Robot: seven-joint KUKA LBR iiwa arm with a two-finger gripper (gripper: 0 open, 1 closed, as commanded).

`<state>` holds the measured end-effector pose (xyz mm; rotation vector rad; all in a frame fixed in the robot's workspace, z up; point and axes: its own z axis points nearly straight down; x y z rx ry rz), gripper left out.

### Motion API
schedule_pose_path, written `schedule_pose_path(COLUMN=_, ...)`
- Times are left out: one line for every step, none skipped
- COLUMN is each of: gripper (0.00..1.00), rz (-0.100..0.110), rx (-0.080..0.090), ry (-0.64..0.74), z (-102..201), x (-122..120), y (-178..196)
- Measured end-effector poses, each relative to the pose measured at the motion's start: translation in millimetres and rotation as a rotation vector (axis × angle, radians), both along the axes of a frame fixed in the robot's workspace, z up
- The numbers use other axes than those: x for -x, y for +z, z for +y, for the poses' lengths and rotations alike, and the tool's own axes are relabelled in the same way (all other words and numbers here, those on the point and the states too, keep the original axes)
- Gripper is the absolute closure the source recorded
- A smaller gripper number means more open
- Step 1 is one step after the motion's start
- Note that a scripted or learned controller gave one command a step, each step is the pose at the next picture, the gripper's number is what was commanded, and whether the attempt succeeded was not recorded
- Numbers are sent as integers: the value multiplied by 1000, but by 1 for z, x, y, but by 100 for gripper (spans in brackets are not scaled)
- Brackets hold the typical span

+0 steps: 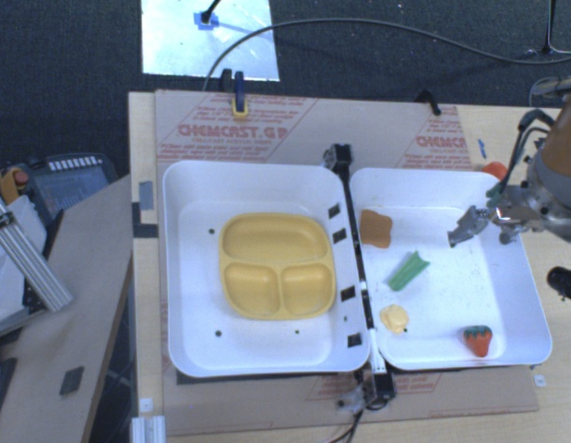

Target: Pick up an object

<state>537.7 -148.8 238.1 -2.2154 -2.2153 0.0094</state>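
Arm point(554, 169) gets chopped off by the right edge, so most of it's out of frame. Gripper point(483, 224) is too small and blurry to read its fingers. An orange thing point(493, 169) sits half hidden behind the arm, can't tell what.

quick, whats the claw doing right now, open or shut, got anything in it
Claw: open, holding nothing, hovering over the right bin, apart from the green piece and the orange-brown piece.
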Motion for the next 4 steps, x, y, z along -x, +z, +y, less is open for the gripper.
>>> schedule_pose_path(gripper=0, rz=-12, rx=2, ry=3, z=0, x=-2, y=6)
schedule_pose_path(gripper=0, rz=-8, rx=2, ry=1, z=-10, x=-2, y=-44)
schedule_pose_path(gripper=0, rz=-8, rx=1, ry=2, z=-5, x=-1, y=-87)
schedule_pose_path(gripper=0, rz=-9, rx=1, ry=4, z=1, x=-9, y=-142)
